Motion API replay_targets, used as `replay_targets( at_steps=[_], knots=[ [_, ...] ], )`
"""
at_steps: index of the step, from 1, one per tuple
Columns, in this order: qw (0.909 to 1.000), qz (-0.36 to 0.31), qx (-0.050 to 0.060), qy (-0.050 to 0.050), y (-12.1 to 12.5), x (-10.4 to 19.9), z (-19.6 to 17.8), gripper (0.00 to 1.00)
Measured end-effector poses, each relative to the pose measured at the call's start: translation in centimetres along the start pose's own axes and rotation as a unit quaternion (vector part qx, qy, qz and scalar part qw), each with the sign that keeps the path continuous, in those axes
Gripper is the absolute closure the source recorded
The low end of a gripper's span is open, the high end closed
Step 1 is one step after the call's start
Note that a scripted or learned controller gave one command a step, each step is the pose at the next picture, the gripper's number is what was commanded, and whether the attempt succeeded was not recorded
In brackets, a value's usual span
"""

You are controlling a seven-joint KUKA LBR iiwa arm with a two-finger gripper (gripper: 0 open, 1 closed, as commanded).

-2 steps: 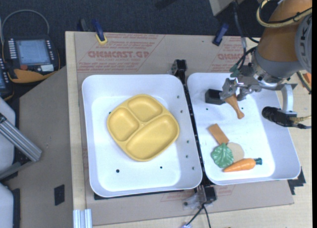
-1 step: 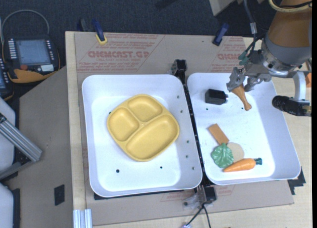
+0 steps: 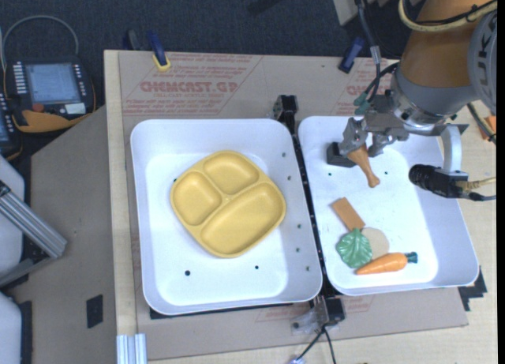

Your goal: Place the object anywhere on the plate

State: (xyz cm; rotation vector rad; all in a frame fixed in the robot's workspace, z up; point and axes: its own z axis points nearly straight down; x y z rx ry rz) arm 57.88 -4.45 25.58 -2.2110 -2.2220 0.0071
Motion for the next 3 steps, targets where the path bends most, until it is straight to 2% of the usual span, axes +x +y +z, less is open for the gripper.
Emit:
replay_targets(
  at_steps=[1, 2, 3],
  knots=[
    [1.0000, 0.000, 0.001, 0.000, -1.6, 5.1, 2.3, 1.00],
    [1.0000, -0.001, 0.000, 0.000, -2.9, 10.2, 2.0, 1.00],
    [1.0000, -0.001, 0.002, -0.001, -4.3, 15.1, 4.1, 1.00]
  ],
)
